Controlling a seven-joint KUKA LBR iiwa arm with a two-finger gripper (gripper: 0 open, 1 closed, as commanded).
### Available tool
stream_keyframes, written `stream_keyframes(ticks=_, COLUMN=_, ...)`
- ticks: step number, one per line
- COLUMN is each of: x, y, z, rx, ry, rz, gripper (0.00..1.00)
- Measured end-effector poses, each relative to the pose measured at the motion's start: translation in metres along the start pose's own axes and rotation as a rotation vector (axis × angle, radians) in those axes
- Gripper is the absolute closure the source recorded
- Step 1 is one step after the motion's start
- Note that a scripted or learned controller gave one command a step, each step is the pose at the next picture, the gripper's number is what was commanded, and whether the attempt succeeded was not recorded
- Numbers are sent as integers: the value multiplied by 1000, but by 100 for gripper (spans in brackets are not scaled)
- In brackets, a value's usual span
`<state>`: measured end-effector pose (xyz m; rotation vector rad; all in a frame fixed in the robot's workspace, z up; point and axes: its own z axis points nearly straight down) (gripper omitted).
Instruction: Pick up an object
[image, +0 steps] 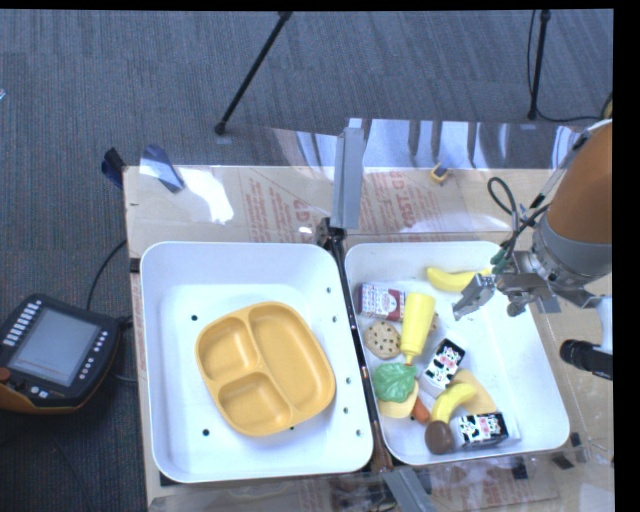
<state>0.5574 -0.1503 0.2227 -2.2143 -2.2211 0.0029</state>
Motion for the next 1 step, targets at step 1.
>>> stream_keyframes(ticks=1, x=8, y=-1, z=131, rx=11, ry=2, rz=92, gripper=0)
